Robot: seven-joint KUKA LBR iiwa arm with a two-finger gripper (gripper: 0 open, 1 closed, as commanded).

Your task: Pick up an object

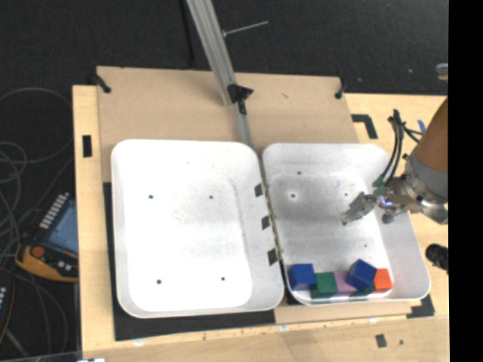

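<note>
Reaching in over the far side of the right bin, the arm carries its gripper above the bin's bare white floor, with a grey finger slanting down toward the bin's middle. Whether the tool is spread or closed cannot be told from this slant, and nothing can be seen caught in it. The blocks lie well below the tool, crowded along the bin's near wall: a dark blue block almost straight beneath it, an orange block touching that one on the arm's side, a pink block and a green block next along, and another blue block farthest from the arm. The left bin sits well beyond the tool, across the divider
</note>
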